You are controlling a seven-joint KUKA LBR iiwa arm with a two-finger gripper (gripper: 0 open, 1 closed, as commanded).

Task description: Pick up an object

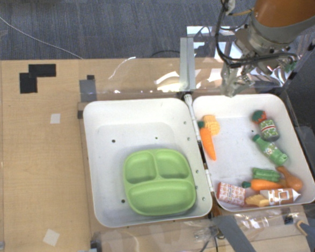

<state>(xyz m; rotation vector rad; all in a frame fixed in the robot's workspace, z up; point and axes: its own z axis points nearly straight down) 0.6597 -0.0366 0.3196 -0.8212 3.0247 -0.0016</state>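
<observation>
Orange carrot (pixel 207 144) lay at the right bin's (pixel 237 107) left side, centre-right of frame; the tool (pixel 235 82) hovered upper right, its grip state impossible to tell.

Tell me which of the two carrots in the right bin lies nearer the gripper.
The carrot by the divider, next to the corn. It lies in the bin's upper left, closer to the gripper than the carrot among the bottom clutter.

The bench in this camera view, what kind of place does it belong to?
Probably a robotics lab set up for picking trials. A grey and orange arm reaches over two white bins; one holds a green divided plate, the other toy food such as a carrot.
</observation>
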